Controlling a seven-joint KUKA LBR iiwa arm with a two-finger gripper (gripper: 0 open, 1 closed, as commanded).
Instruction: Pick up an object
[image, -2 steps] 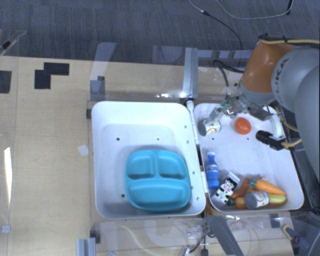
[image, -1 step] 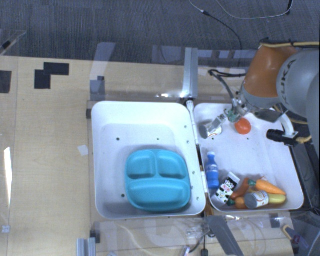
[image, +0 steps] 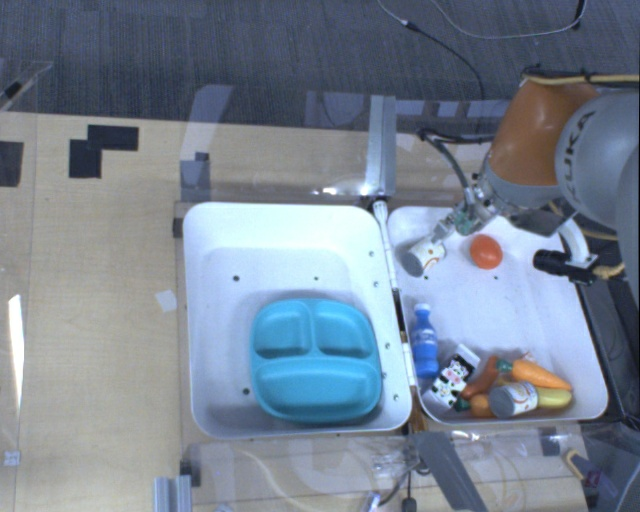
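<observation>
My gripper (image: 466, 218) hangs over the far part of the right bin (image: 560, 320), under the orange-banded wrist. Just below and left of it, a small white cup (image: 420, 257) lies on its side. An orange ball (image: 486, 251) rests just below and right of the gripper. Nothing shows as held. A blue bottle (image: 424, 341) lies along the bin's left wall. At the near edge sit a black-and-white spotted toy (image: 455, 375), a carrot (image: 537, 374), a grey can (image: 511, 400) and a yellow banana (image: 556, 399).
The left bin (image: 215, 250) holds a blue divided plate (image: 315, 358) in its near half. A metal divider post (image: 381, 150) stands between the bins at the back. The arm's grey body (image: 600, 140) looms over the right bin's far right corner.
</observation>
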